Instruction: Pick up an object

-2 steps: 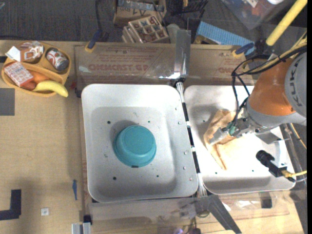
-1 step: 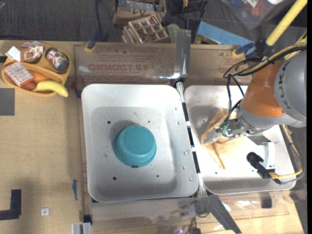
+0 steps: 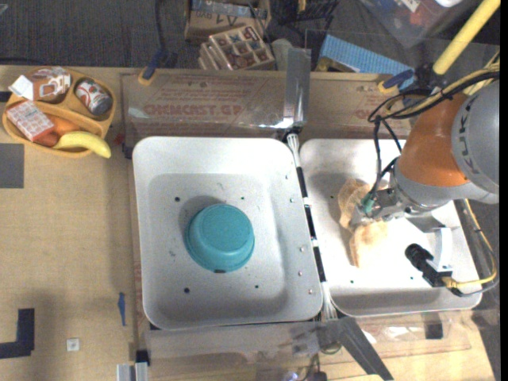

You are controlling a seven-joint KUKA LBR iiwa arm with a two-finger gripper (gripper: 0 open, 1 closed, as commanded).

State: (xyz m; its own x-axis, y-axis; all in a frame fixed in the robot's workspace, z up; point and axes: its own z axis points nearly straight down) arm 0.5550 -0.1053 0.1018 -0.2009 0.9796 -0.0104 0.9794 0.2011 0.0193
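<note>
Gripper (image 3: 371, 210) sat low in the right bin (image 3: 397, 288), towards that bin's 9 o'clock side, w/ the orange-banded arm (image 3: 432, 153) coming in from 3 o'clock. Couldn't tell whether the gripper was spread or closed; the wrist hid it from above.

Likely target: the upper tan lump (image 3: 351, 197), touching or just beside the gripper at its 10 o'clock. A lower tan piece (image 3: 363, 246) lay at the gripper's 6 o'clock, close too. Unclear if the two are joined or separate. Nothing was visibly pinched, so no grasp could be claimed.

To do the step well, IMO: centre over one lump only, not the gap between them; come straight down and close across the narrow side. Both looked soft and uneven, so a light bite at an edge would prob. slip. Lift vertically and keep off the bin wall at 9 o'clock.

Left bin (image 3: 159, 173) held a teal bowl (image 3: 221, 236), rim down, approx. centre, well apart from the action.

Writing: part of "KUKA" on the arm's grey shell (image 3: 482, 145). Red print on the cardboard wall (image 3: 206, 105) at 12 o'clock, too faint to read for sure. Packets in the yellow tray (image 3: 16, 125) at 10 o'clock had labels, illegible.
</note>
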